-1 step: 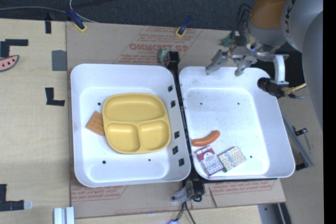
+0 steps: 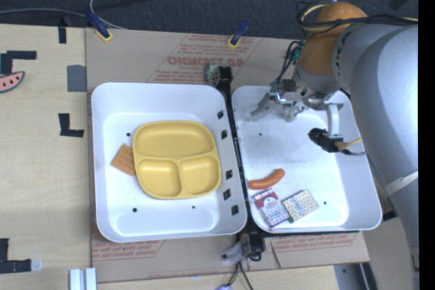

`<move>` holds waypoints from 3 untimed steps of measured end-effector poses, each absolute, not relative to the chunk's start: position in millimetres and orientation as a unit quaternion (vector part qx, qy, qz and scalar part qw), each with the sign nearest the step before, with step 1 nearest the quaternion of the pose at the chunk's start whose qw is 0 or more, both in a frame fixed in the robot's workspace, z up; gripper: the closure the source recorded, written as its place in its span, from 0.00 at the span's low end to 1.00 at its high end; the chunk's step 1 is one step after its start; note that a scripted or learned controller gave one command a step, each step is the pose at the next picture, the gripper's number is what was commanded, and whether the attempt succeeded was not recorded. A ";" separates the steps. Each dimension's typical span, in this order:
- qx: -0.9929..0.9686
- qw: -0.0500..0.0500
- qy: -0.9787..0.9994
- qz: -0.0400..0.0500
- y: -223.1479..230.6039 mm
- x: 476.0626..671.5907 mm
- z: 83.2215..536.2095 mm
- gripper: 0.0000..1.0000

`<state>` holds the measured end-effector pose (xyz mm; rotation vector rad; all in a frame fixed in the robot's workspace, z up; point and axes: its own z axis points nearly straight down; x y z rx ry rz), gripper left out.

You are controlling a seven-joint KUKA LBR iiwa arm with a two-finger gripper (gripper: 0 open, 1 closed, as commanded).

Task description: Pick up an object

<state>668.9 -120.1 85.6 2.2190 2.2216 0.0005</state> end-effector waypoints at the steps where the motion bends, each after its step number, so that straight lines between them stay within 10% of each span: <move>1: 0.706 0.001 0.708 0.000 -119.8 669.1 95.4 1.00; 2: 0.706 0.001 0.708 0.000 -119.8 668.9 95.1 0.00; 3: 0.706 0.000 0.708 0.000 -93.6 668.4 84.9 0.00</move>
